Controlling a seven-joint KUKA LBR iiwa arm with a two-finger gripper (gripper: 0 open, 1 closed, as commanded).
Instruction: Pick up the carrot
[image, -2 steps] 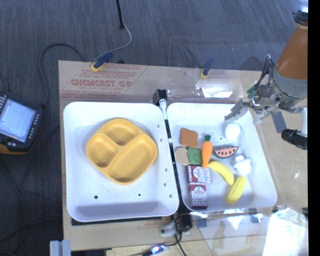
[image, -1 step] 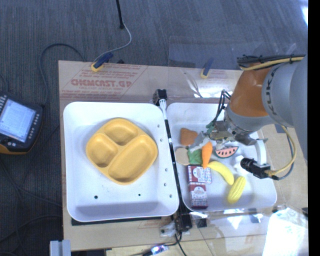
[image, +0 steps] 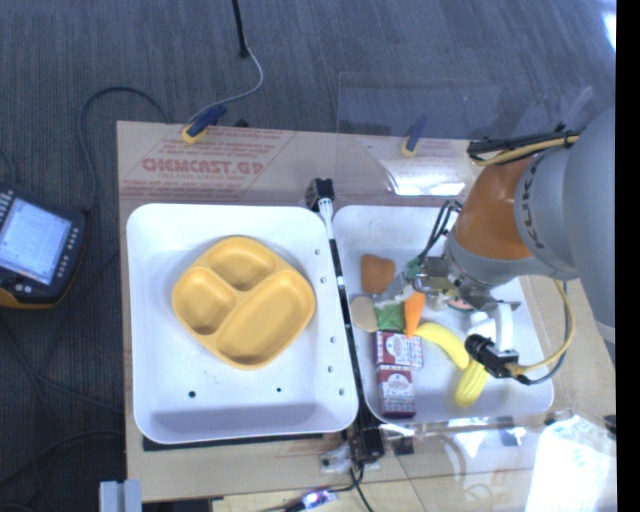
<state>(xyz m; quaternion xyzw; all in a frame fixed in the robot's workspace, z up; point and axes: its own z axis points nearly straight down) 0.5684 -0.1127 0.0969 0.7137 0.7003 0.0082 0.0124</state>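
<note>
Just right of centre, carrot (image: 412, 311) upright-ish in right bin (image: 520, 395), beside banana (image: 452, 356), red packet (image: 397, 372), brown piece (image: 377, 272). Gripper (image: 432, 283) touching carrot's top, apparently; grip state: cannot tell. Yellow 3-part plate (image: 243, 300) in left bin (image: 160, 400).

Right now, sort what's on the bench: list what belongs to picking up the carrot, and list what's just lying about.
Belongs to the job:
carrot, in the right bin
hand, just above the carrot

Just lying about:
banana
red packet
brown round piece
yellow divided plate, in the left bin
</note>
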